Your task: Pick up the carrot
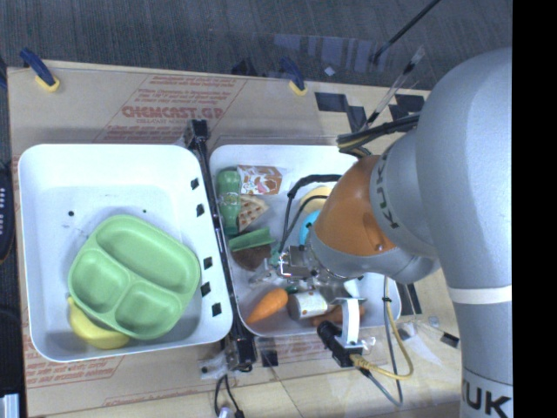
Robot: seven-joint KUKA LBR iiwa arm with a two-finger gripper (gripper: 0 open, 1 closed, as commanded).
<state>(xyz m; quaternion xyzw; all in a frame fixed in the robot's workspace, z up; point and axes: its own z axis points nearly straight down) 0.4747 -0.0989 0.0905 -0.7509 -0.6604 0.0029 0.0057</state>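
Note:
The orange carrot (267,306) lies at the front of the right bin (261,158), near its left wall. My gripper (300,296) hangs low over the bin just to the right of the carrot, close to its thick end. The wrist and the orange band hide most of the gripper. I see nothing held between its fingers.
The right bin also holds a green item (228,184), a printed packet (259,179), a waffle-like piece (252,210) and a brown block (253,255). In the left bin (52,168), a green divided plate (135,274) rests over a yellow object (94,331). The arm covers the right bin's right half.

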